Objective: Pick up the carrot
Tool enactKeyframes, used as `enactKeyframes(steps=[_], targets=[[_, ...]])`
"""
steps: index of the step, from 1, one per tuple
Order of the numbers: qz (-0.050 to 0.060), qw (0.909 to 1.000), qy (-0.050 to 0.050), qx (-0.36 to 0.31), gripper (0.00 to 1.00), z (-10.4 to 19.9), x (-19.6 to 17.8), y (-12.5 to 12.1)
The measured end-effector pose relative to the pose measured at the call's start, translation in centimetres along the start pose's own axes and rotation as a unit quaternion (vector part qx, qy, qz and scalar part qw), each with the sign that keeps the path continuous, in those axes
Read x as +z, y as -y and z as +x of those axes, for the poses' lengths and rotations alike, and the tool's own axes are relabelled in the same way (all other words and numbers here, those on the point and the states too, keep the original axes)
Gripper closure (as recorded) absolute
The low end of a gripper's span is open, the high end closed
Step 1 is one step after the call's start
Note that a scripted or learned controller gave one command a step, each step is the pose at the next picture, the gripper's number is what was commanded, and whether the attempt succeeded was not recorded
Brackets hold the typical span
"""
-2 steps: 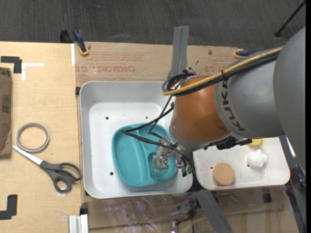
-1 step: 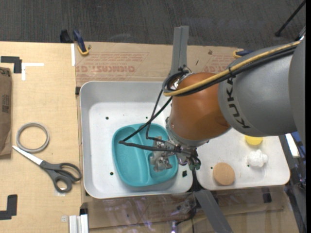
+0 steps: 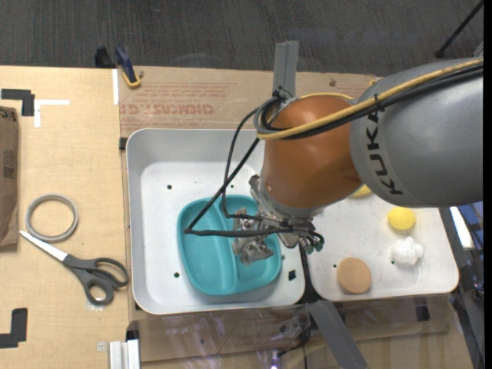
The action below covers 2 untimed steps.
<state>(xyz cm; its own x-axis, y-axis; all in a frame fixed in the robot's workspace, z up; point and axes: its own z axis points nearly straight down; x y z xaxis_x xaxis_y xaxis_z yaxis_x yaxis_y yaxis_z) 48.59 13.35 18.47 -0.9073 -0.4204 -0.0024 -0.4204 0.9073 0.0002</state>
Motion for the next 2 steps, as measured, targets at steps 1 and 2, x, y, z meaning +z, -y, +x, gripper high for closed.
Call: enactKeyframes(steps=[1,2], targets=[[0.001,0.9656,-0.002,0.260,1.00,-0.3,1.2,0.7],[0.001,0.8858,-0.002,0.464,1.00,1.5,2.6,1.2]])
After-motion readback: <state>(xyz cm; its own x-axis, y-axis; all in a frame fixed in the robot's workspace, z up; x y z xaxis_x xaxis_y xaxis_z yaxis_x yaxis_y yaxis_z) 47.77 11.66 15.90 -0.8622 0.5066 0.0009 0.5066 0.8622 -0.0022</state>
